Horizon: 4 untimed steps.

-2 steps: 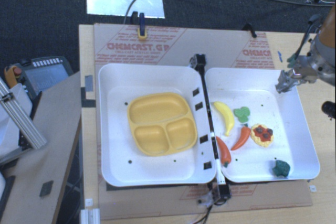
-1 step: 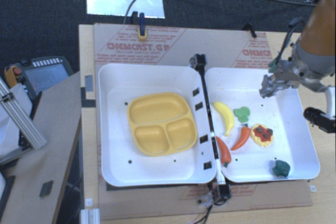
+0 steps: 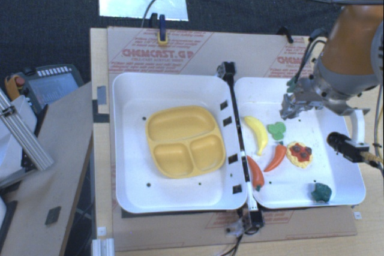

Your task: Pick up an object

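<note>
The right bin [image 3: 336, 129] holds several toy foods. A yellow banana [image 3: 258, 133] lies near its left wall, with a small green piece [image 3: 276, 130] beside it. An orange carrot [image 3: 276, 157] and a round pizza-like toy [image 3: 299, 153] lie in the middle. A red-orange pepper [image 3: 256, 172] rests against the divider, and a dark green broccoli [image 3: 320, 192] sits at the front right. My gripper [image 3: 290, 108] hangs over the bin's back part, just above and right of the green piece, with nothing seen in it.
The left bin [image 3: 129, 129] holds a yellow divided plate [image 3: 183, 141]. A black divider strip [image 3: 235, 135] runs between the bins. A black fixture [image 3: 343, 147] juts over the right bin's right wall. Cardboard [image 3: 180, 51] lies under both bins.
</note>
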Each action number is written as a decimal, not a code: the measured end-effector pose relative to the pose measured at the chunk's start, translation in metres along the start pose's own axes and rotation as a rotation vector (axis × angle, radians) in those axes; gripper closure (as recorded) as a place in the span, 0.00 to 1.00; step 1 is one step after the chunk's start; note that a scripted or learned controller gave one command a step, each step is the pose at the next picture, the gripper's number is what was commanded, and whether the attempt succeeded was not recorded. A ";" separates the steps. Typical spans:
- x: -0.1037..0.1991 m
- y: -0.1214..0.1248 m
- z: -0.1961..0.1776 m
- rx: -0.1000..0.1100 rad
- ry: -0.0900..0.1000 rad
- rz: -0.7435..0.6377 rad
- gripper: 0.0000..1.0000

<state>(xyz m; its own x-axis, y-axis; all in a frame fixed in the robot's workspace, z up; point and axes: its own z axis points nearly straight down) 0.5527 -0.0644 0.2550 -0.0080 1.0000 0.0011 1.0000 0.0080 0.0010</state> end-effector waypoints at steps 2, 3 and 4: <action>0.095 -0.031 0.016 0.001 0.001 -0.001 1.00; 0.146 -0.040 0.015 0.000 0.002 -0.002 1.00; 0.142 -0.039 0.015 0.000 0.000 0.005 0.00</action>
